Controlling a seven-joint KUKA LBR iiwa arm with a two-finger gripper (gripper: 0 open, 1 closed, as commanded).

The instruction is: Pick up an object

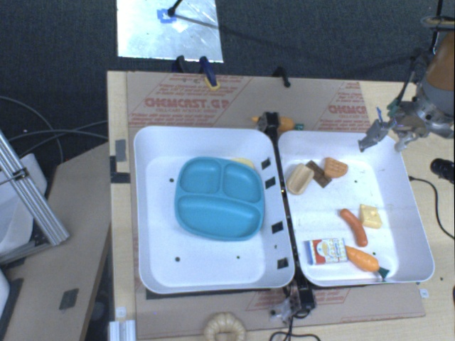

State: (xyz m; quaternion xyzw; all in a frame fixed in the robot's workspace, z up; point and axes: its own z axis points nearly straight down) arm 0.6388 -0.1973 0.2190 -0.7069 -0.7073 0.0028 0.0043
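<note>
My gripper hangs open above the far right corner of the right bin, with nothing between its fingers. In that bin lie a tan bread roll, a brown block, an orange-brown pastry, a red sausage, a yellow cheese wedge, a small printed box and an orange carrot. The nearest item, the pastry, lies to the lower left of the fingers.
The left bin holds a blue divided plate with a pale yellow item behind it. A black divider runs between the bins. A yellow-blue clamp sits at the bench's far edge.
</note>
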